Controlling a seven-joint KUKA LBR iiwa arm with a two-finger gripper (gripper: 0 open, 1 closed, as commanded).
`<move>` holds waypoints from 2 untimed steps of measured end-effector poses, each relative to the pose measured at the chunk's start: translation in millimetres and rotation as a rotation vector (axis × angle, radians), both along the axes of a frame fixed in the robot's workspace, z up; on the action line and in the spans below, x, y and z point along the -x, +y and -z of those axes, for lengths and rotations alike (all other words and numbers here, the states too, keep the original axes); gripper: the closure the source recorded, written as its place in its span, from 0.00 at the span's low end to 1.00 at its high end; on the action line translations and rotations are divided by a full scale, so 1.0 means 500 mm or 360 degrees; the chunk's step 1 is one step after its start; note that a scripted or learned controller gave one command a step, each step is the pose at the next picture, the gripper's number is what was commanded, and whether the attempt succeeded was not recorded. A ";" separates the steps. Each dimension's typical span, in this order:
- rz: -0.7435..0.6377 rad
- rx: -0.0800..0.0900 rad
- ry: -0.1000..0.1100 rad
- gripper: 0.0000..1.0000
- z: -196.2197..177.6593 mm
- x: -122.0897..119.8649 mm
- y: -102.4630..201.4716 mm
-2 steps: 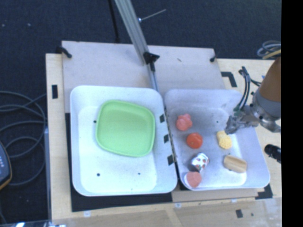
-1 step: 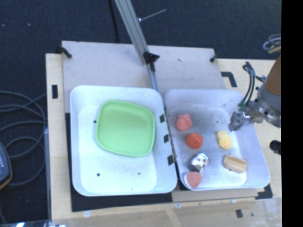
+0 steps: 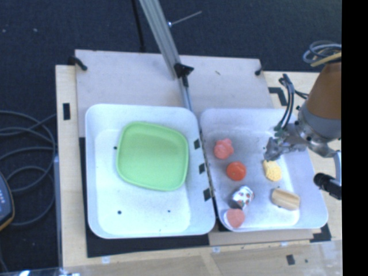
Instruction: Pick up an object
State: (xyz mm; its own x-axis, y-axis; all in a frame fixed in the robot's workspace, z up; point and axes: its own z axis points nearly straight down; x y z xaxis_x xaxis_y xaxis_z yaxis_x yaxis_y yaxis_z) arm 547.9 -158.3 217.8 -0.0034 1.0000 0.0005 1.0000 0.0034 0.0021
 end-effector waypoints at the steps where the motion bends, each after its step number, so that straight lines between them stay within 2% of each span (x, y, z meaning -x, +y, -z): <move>1: 0.0001 0.0000 0.0002 1.00 0.012 0.017 0.104; 2: -0.0002 -0.0001 0.0002 1.00 0.009 0.017 0.211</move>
State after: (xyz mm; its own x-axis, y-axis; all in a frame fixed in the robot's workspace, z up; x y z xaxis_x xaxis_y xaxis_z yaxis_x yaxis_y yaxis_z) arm 539.4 -52.8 213.4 -0.0045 1.0000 0.0012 1.0000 0.0045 0.0011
